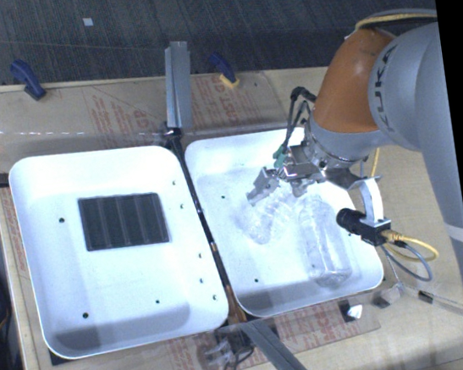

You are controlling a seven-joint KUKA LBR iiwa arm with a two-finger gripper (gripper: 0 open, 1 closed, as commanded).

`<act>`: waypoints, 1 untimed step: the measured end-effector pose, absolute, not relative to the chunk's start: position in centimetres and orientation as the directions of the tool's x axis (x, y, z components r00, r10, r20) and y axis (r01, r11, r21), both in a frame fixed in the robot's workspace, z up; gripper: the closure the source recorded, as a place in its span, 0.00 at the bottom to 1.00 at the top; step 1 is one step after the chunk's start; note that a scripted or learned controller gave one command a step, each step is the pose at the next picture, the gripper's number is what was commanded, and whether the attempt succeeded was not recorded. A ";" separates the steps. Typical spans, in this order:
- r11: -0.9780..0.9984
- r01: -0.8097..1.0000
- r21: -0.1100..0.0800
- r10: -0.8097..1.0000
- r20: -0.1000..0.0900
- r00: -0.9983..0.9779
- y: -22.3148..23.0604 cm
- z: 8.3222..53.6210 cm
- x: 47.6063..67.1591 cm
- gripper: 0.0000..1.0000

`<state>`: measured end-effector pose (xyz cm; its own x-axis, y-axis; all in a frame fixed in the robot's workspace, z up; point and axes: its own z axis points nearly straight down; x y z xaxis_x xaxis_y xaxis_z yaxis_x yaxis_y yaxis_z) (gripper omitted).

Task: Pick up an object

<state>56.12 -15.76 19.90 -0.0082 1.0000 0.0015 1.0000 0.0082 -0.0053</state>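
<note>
In the right bin [223, 249], a clear plastic bottle [321, 244] lies on its side near the right wall. To its left sits a crumpled clear plastic piece [263, 216]. My gripper [276, 184] hangs low over the upper middle of this bin, just above the crumpled piece and up-left of the bottle. The transparent objects blur into the white floor, so I cannot make out whether the gripper touches them. A dark grey ribbed rectangular block [124, 220] lies flat in the left bin [39, 275].
The arm's orange band [350, 86] and grey body cover the right bin's upper right corner. A black wrist part and yellow cable [393, 238] hang over its right rim. A metal bar [176, 85] stands at the back between the bins, with blue clamps [27, 79] on the board's far edge.
</note>
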 end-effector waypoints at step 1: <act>0.008 1.000 -0.005 1.000 0.001 -0.008 -15.8 19.9 56.1 0.00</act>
<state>56.12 -15.76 19.90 -0.0082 1.0000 0.0015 1.0000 0.0082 -0.0053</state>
